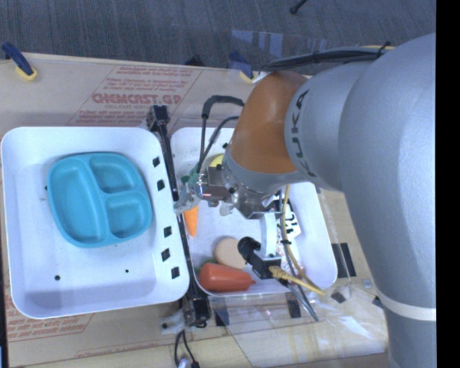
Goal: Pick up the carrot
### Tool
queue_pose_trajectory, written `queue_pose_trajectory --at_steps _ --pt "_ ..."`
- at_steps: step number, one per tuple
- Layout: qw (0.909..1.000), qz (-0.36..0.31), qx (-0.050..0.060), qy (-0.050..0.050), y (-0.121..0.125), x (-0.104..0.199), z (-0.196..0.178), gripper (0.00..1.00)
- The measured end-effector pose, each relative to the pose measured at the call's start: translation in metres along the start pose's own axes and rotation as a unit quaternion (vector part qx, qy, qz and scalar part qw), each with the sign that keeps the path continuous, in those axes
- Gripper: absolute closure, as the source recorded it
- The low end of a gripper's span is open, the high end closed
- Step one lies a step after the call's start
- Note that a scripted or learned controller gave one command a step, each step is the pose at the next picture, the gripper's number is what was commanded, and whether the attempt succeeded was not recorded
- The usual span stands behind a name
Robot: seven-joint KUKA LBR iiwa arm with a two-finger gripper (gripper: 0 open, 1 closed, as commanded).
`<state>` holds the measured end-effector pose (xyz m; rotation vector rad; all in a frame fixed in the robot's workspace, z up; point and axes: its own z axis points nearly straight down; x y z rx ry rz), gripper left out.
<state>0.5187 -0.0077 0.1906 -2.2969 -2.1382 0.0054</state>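
At the front of the right bin (322, 263) lies a red-orange thing (226, 277), with a tan round thing (228, 250) just behind it. Next comes the carrot (190, 221), by the bin's left wall. It is small and orange, and its long way runs from 12 to 6 o'clock. The pincer (193, 194) sits just above it, at 12 o'clock. I cannot tell its state. Farther left, the blue tray (100, 198) rests in the left bin (23, 228).

Two white bins (19, 228) (side by side), one blue tray (100, 199), one carrot (190, 221)
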Motion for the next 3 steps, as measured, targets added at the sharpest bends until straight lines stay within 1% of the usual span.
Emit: queue_pose_trajectory --at_steps 1,2,3 --pt "1.0000 0.000 0.000 0.000 0.000 0.000 0.000 0.00" --pt "0.9797 0.200 0.002 -0.001 0.032 -0.083 0.070 0.00" --pt "0.9842 0.177 -0.003 0.002 0.119 -0.019 -0.004 0.00"
